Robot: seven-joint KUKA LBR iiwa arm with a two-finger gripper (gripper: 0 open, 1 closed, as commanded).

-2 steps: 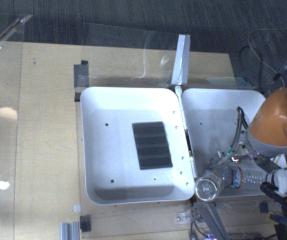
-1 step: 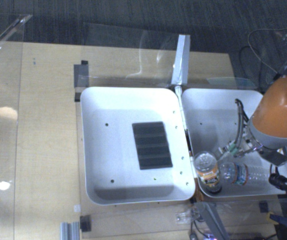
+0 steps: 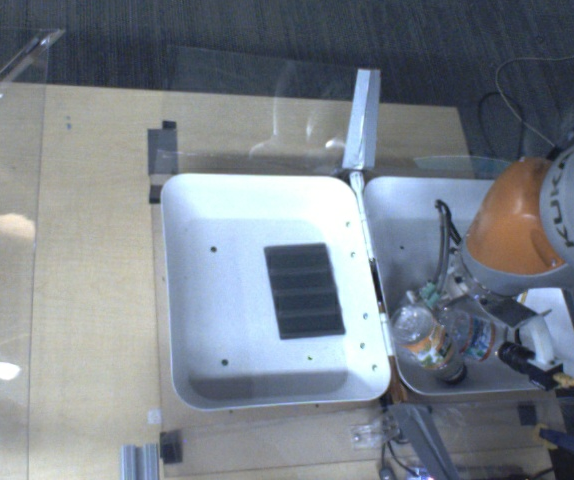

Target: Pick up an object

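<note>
Bench: left bin (image 3: 197,268) has a black ribbed pad (image 3: 304,289). Gripper (image 3: 454,343) is down in right bin (image 3: 402,230) among cluttered objects (image 3: 417,330); jaw state unclear, grasp can't be told.

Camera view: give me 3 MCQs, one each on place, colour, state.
1. Where does the dark ribbed pad lie?
A. in the left bin
B. in the right bin
C. on the bare bench

2. What colour is the band above the arm's wrist?
A. blue
B. orange
C. green

3. How does the arm stand relative to the bins?
A. over the left bin
B. over the right bin
C. clear of both bins

Answers:
1. A, the pad rests on the floor of the left bin.
2. B, the band reads orange against the grey arm.
3. B, the arm hangs above the clutter of small items in the right bin.
</note>
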